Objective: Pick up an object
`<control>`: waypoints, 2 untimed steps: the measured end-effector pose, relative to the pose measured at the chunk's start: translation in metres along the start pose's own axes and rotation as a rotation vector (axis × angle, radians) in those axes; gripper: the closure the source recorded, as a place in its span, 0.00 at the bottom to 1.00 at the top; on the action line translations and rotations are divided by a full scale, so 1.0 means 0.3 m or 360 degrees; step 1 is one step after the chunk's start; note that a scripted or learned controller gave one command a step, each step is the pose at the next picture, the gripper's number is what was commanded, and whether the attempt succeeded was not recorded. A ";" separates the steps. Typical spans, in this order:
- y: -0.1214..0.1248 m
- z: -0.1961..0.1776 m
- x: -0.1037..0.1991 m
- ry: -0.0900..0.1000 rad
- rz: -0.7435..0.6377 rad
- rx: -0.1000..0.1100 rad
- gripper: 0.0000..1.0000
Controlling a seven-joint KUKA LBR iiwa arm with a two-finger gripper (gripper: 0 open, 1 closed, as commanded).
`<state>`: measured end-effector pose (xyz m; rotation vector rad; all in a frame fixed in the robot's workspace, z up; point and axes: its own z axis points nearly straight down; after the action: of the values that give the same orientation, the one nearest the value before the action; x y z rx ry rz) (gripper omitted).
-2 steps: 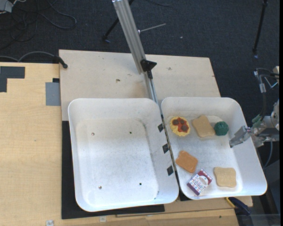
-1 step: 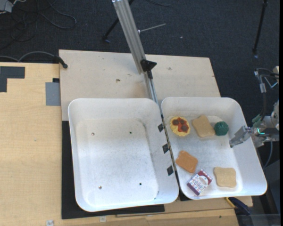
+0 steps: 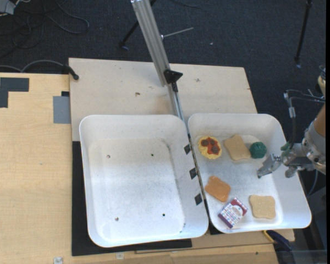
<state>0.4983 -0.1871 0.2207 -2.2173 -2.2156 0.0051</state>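
Observation:
The right bin (image 3: 286,210) holds several toy items. A small pizza (image 3: 210,147), a tan bread slice (image 3: 237,148) and a green round piece (image 3: 257,149) lie along its far side. An orange block (image 3: 218,188), a red-and-white packet (image 3: 232,212) and a toast slice (image 3: 262,207) lie nearer the front. My gripper (image 3: 275,172) hangs over the bin's right side, just below the green piece and above the toast. Its fingers are spread, open, with nothing between them.
The left bin (image 3: 93,147) sits beside the right one, with black clips along their shared wall. A slanted metal rail (image 3: 154,43) runs from the back toward the bins' junction. The arm comes in over the right bin's rim.

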 end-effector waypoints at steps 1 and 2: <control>0.028 0.163 0.003 0.0000 0.0000 0.0001 0.00; 0.027 0.323 -0.022 0.0000 0.0001 0.0001 0.00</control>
<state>0.5057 -0.1935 0.1236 -2.2174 -2.2147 0.0054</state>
